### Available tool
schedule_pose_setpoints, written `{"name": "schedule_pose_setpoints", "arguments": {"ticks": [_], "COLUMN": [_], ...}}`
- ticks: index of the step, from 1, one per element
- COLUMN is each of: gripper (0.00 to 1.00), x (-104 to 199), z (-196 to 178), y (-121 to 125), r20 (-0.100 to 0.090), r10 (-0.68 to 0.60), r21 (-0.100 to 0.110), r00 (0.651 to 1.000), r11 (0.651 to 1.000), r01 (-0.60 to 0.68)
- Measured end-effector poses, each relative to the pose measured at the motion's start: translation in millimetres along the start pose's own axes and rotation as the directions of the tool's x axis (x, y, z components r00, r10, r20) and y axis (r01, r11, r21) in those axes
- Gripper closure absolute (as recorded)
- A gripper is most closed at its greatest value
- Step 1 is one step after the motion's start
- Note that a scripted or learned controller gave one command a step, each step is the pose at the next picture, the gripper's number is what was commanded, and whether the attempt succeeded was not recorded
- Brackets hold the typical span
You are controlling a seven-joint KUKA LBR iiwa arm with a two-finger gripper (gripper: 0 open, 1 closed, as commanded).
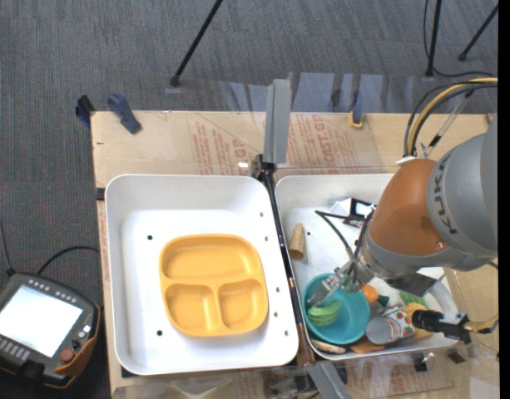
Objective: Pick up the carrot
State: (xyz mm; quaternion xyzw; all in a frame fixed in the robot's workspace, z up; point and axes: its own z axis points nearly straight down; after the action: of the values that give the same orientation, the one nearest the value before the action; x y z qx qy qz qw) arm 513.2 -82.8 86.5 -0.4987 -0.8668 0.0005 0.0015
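- The grey arm (454,214) leans over the right bin (321,191); the left bin (130,223) holds a yellow tray (213,285).
- The jaws (336,288) hang above a teal bowl (342,318); whether they are wide or narrow, I cannot tell.
- The carrot (369,293), a small orange bit beside the bowl, looks light, stiff and smooth, best pinched across its middle.

— What's the floor like?

— Dark grey carpet (88,32) with a fine ribbed weave, evenly lit. Thin black stand legs (201,33) cross it at the top, with more at the top right.

— And the furniture?

— A worktop (188,144) covered in tan cardboard printed with red lettering, blue clamps (123,112) on its far edge. A grey upright post (277,123) rises mid-worktop. A handheld control tablet (40,329) sits on the floor, lower left, its cable (7,248) trailing off.
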Motion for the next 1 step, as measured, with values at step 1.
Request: {"name": "schedule_pose_setpoints", "arguments": {"ticks": [1], "gripper": [1.00], "x": [-7.2], "z": [-14.5], "y": [-0.1], "r20": [0.017], "r10": [-0.001], "r21": [-0.005], "r00": [1.000], "r11": [1.000], "r01": [0.001]}}
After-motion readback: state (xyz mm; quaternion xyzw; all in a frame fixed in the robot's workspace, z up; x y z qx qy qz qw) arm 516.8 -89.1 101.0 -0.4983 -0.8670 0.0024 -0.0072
